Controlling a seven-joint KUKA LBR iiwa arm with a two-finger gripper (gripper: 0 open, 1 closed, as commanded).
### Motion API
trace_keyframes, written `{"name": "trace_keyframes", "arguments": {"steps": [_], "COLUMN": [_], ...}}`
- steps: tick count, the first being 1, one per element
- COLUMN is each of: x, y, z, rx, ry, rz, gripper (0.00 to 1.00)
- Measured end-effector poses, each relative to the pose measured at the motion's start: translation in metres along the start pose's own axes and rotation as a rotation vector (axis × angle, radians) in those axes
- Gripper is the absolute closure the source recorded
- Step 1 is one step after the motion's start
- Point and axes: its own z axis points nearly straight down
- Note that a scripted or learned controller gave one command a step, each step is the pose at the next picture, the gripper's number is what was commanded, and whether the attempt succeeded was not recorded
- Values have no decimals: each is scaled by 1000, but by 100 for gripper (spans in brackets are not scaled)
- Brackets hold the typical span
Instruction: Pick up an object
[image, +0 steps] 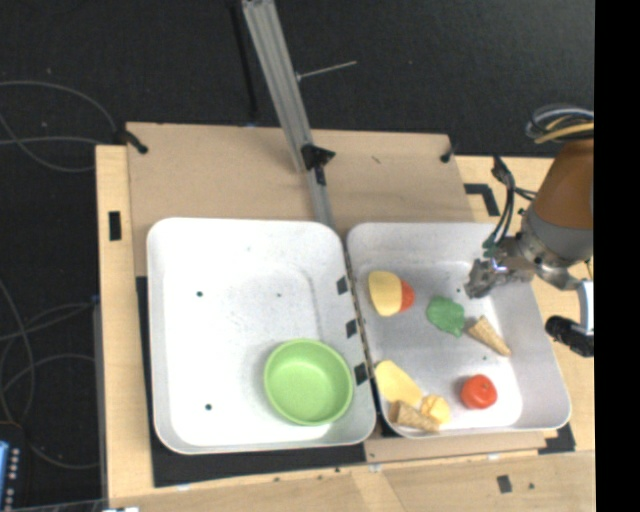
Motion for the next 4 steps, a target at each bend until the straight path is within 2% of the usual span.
{"name": "trace_keyframes", "arguments": {"steps": [1,3,4], "x": [-10,-8,43], "y": [8,15,10], "z": [-57,-140,-124], "rx": [-2,0,6], "ry": [-2,-1,-1], "rz": [-5,-7,-7], "gripper": [100,100,100]}}
